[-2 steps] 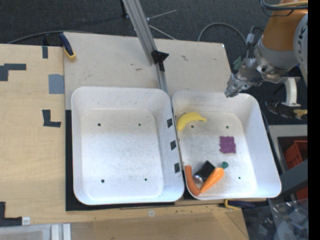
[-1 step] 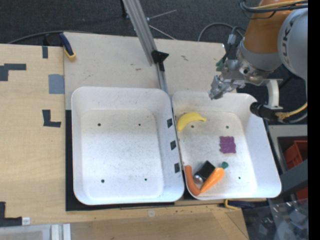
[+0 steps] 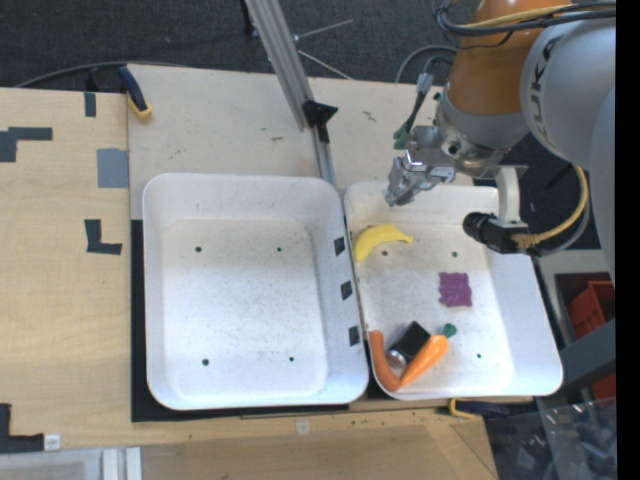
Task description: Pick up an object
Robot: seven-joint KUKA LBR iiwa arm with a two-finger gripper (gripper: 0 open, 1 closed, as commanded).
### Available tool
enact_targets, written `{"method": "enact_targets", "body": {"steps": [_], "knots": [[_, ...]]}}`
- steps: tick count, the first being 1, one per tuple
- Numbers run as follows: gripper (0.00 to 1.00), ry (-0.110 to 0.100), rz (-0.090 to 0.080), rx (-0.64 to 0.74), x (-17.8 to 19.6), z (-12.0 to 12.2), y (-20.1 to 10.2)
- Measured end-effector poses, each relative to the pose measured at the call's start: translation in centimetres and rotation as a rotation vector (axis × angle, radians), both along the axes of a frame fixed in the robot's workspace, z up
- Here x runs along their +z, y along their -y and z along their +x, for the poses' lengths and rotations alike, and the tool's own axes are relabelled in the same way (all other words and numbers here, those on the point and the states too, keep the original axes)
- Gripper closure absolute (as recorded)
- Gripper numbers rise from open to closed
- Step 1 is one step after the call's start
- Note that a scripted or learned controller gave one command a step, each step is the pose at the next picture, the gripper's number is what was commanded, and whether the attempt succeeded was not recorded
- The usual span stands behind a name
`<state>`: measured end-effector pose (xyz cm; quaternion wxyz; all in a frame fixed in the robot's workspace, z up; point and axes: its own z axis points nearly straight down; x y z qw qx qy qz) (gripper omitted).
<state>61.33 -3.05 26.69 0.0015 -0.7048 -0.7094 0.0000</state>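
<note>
Two white bins side by side on the desk: left bin (image 3: 170, 298) bare inside, right bin (image 3: 520, 308) with a few small things. Grey arm with an orange band (image 3: 510, 43) reaching in from the right side. End effector (image 3: 402, 194) hanging over the far left corner of the right bin, tips pointing down, nothing between them. Cannot tell how wide or narrow the tips stand.

Yellow banana (image 3: 380, 240) lying in the right bin, near its far left corner, just below the end effector and apart from it. Purple block (image 3: 455, 289) near the middle of the right bin, well apart from the banana. Orange carrot (image 3: 425, 359) at the near edge of that bin, tilted, touching a small black thing (image 3: 408, 340). Another orange piece (image 3: 379, 359) curved along the near left corner, just beside the black thing. Tiny green bit (image 3: 450, 330) close to the carrot's top end.

Silver pole (image 3: 285, 53) slanting across the far side of the desk, between the two bins.
</note>
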Motion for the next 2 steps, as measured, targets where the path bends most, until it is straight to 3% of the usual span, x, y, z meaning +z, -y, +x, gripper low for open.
{"method": "enact_targets", "body": {"steps": [2], "knots": [[1.0,-0.002,-0.001,0.001,-3.2,-2.1,-11.7]]}}
